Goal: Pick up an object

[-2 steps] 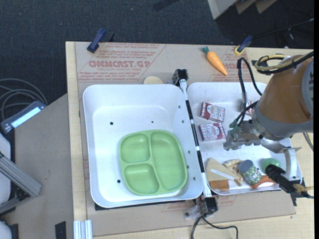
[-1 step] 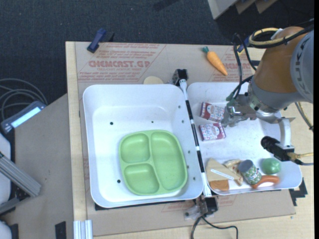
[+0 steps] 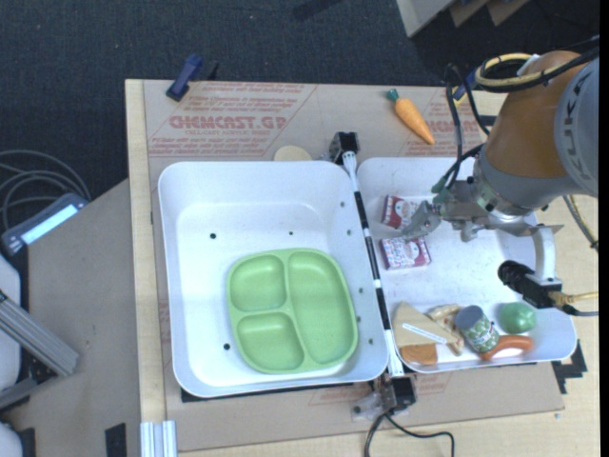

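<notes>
My gripper (image 3: 422,220) hangs over the back left part of the right bin (image 3: 561,343), reaching in from the right. Its tip is between two red-and-white packets: one (image 3: 395,208) just behind it and another (image 3: 405,253) just in front. Whether it touches either packet cannot be made out. Along the front of the right bin lie a tan wedge (image 3: 419,337), a blue-grey piece (image 3: 471,318), a small patterned can (image 3: 483,334), a green ball (image 3: 519,316) and an orange-red curved piece (image 3: 504,351). The left bin (image 3: 190,208) holds a green divided plate (image 3: 290,309).
On the bench behind the bins lie an orange toy carrot (image 3: 414,117), a blue object (image 3: 185,77) and a pale disc (image 3: 292,153). A black clip (image 3: 344,145) sits where the bins meet at the back. The grey-and-orange arm (image 3: 538,150) covers the right bin's back right.
</notes>
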Action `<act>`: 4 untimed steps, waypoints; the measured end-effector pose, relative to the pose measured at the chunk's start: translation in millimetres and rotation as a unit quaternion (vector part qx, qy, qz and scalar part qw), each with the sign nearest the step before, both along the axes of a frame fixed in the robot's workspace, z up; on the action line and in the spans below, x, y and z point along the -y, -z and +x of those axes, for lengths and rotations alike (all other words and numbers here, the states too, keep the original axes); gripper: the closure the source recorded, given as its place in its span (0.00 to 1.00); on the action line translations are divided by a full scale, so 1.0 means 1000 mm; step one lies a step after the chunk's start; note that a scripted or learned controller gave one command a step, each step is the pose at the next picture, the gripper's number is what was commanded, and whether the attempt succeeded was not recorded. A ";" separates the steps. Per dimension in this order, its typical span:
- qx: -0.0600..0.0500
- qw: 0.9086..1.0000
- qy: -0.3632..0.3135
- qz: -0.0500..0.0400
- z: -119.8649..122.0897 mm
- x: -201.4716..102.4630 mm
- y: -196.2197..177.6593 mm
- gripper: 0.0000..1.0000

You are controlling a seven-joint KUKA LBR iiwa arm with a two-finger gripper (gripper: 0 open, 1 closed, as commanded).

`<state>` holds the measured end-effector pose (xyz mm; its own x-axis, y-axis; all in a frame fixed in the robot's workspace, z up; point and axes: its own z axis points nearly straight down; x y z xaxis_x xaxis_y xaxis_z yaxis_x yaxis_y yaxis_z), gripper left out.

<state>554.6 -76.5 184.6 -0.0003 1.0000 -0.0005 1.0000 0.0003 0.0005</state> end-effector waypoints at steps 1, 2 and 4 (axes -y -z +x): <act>-0.001 1.000 0.002 0.000 -0.073 0.109 0.100 0.00; 0.001 1.000 -0.001 0.001 0.014 0.062 0.065 0.00; -0.001 1.000 -0.001 0.001 0.054 -0.029 0.000 0.00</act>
